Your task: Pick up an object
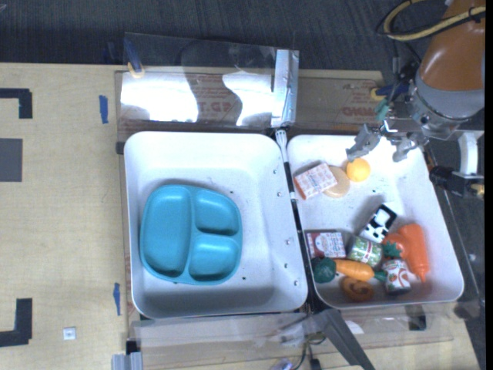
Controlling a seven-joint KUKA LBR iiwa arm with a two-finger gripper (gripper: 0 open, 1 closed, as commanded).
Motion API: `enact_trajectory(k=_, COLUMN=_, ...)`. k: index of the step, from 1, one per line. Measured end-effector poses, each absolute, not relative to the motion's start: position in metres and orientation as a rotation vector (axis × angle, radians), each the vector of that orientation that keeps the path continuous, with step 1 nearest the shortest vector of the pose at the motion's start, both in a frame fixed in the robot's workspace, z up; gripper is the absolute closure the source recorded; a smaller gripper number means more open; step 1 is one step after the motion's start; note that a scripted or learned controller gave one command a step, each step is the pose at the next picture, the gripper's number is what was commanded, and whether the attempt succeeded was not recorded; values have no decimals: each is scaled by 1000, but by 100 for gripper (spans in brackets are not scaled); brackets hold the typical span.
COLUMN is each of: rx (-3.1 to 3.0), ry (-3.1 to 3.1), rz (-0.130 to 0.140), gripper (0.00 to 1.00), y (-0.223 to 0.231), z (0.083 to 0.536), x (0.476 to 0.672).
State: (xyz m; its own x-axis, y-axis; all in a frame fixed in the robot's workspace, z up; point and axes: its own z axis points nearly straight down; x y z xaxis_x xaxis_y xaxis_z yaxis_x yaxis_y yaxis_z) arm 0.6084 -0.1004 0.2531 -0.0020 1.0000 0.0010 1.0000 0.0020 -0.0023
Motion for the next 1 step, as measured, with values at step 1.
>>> enact_trajectory(k=1, rx=-2407, ry=-2017, rz=4, gripper=0, y=-137, z=178, x=658)
